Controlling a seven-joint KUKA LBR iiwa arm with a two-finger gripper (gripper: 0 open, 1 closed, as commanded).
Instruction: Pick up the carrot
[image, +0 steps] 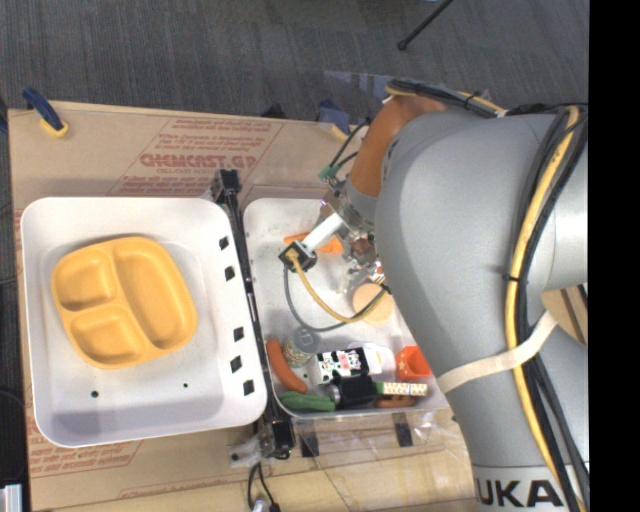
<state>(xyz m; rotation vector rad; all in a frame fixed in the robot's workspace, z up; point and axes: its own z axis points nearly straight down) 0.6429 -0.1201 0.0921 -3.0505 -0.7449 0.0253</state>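
The carrot (284, 367), a short orange-red stick, lies near the front left corner of the right bin (262, 290), close to the left wall. My gripper (355, 262) hangs over the back half of that bin, well beyond the carrot and to its right. The bulky grey arm covers most of the gripper. A yellow cable loops down from the wrist toward the bin floor.
Around the carrot lie a green vegetable (308, 402), a black-and-white package (350, 362), an orange object (412, 362) and a pale peach round item (368, 298). A small orange piece (297, 240) sits by the gripper. The left bin (40, 400) holds a yellow divided plate (122, 300).
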